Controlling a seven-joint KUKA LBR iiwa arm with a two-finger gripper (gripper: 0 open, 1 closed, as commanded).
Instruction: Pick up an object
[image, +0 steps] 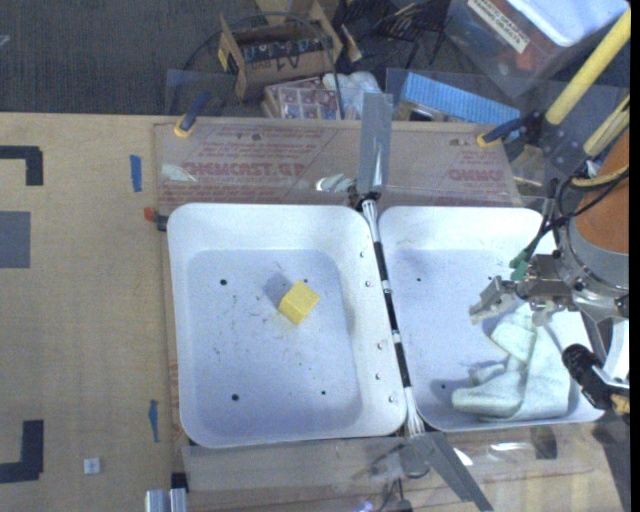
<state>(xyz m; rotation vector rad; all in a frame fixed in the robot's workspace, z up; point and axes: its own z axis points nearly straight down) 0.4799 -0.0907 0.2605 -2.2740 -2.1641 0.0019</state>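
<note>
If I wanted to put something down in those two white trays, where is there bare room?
Left bin: bare floor all around the yellow block. Right bin: its left half is free, between the divider and the cloth. Crowded at its right side, where the gripper hangs over the cloth.

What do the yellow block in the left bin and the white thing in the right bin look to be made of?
Yellow block: looks like a rigid solid, maybe foam or plastic; matte, with flat faces and crisp edges. The picture can't settle which.
White thing: soft cloth, likely a towel or rag; it lies crumpled in folds, with a fuzzy, dull surface, under the tool.
</note>
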